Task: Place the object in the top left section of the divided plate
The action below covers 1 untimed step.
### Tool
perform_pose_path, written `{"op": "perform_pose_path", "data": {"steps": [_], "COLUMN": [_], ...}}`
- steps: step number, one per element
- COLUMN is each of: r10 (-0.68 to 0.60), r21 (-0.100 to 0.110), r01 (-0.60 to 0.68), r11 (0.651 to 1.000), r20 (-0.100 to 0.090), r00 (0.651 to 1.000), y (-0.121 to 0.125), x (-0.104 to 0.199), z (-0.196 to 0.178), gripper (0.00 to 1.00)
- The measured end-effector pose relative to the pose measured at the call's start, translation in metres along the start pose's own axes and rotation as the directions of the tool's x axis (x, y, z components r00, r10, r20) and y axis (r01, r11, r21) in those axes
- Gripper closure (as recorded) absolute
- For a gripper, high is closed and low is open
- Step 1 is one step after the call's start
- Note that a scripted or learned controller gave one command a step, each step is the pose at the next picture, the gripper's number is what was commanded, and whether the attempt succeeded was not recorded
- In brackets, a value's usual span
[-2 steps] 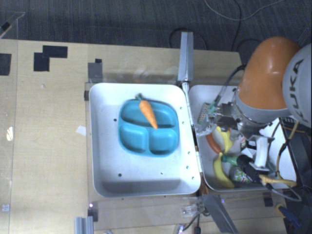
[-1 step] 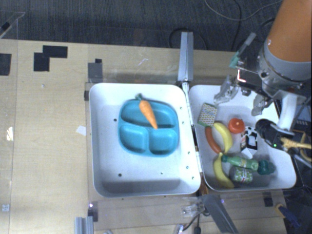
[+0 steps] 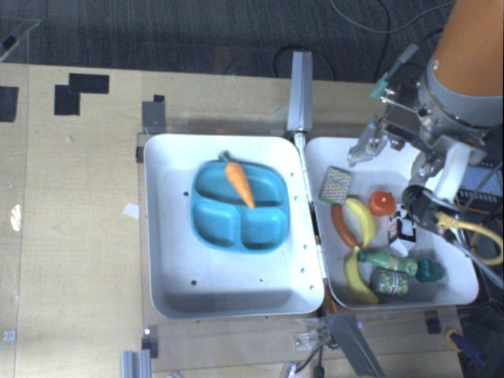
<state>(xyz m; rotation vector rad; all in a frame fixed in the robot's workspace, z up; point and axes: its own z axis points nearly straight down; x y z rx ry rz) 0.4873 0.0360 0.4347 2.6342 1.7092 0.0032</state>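
Note:
An orange carrot (image 3: 239,183) with a green top lies slantwise on the blue divided plate (image 3: 214,225) in the left bin (image 3: 169,282). It rests across the plate's upper part near the middle, green end at the far rim and tip toward the central ridge. I cannot tell which upper section holds most of it. My gripper (image 3: 396,157) hangs over the far part of the right bin (image 3: 465,290), well to the right of the plate. Its fingers are open with nothing between them.
The right bin holds two bananas (image 3: 363,220), a sausage (image 3: 342,226), a small red-orange item (image 3: 382,202), a green bottle (image 3: 391,262), a can (image 3: 391,283) and a checkered pad (image 3: 336,183). A metal post (image 3: 300,93) stands between the bins at the back.

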Motion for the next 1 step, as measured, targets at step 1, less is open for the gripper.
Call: {"op": "perform_pose_path", "data": {"steps": [1], "r10": [-0.01], "r21": [-0.003], "r01": [0.01], "r11": [1.0], "r20": [-0.002], "r00": [1.0], "y": [0.0006], "x": [0.0017], "z": [-0.0114], "gripper": [1.0]}}
